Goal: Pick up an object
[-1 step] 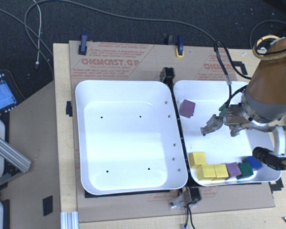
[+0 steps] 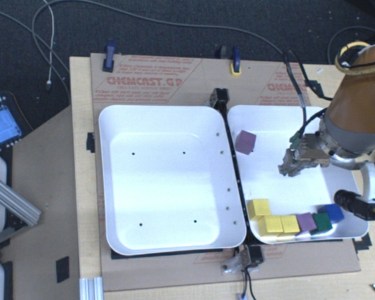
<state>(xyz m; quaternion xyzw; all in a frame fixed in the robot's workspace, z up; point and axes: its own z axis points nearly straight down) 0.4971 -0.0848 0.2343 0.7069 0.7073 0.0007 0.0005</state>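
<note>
A purple cube (image 2: 245,142) lies alone near the upper left of the right bin (image 2: 269,120). Along that bin's front wall runs a row of blocks: yellow ones (image 2: 270,218), a light purple one (image 2: 306,221), a green one (image 2: 322,222) and a blue one (image 2: 333,213). My gripper (image 2: 292,165) hangs over the middle of the right bin, to the right of the purple cube and above the row. It points down and left, and I see nothing between its fingers. The arm's orange band (image 2: 356,102) covers the bin's right side.
The left bin (image 2: 165,180) sits beside the right one on a cardboard-covered bench. Blue clamps (image 2: 109,55) hold the cardboard at the back edge. Black cables (image 2: 300,80) trail from the arm across the right bin's back corner.
</note>
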